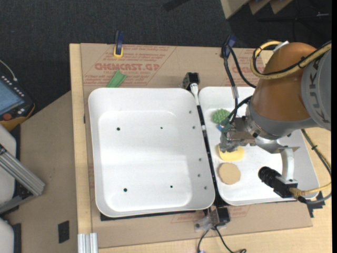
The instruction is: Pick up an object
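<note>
My gripper (230,144) hangs low in the right bin (247,194), near its left wall. Directly under it lies a pale yellow object (233,154), partly covered by the gripper. A round tan disc (229,173) rests just below that, toward the bin's front. A green bumpy object (220,115) sits behind the gripper, near the bin's back left. The arm's grey and orange body covers much of the right bin's far side.
The left bin (105,141) is a wide white tray sharing a divider edge with the right bin. A green strip (116,79) lies on the brown board behind the left bin. Blue clips (119,40) hold the board's back edge.
</note>
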Robot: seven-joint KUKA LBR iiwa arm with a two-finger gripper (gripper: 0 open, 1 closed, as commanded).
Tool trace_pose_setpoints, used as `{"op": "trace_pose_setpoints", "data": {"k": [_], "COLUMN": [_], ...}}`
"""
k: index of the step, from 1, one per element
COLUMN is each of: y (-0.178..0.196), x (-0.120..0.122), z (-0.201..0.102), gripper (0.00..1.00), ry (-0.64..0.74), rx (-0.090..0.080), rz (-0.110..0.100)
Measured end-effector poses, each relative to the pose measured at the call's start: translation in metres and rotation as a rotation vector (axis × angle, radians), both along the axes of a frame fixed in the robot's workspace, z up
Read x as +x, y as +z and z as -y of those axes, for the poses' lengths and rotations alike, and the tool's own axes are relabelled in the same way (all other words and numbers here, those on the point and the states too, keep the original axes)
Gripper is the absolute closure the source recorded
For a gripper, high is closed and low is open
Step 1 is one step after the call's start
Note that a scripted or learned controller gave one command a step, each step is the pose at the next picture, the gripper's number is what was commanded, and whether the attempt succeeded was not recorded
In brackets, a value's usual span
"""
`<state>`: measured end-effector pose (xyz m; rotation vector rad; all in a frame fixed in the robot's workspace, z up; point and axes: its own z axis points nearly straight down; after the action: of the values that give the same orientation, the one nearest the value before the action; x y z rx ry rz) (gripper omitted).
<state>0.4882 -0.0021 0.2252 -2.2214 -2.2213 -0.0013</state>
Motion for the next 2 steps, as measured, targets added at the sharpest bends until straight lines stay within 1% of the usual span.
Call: {"op": "trace_pose_setpoints", "data": {"k": [1,2], "y": [-0.002,0.083], "x": [-0.01,0.007], "z": [0.119,0.052], "gripper": [1.0,1.0], "ry": [-0.013,0.008], "rx": [-0.006,0.0], "rz": [0.001,0.011]}}
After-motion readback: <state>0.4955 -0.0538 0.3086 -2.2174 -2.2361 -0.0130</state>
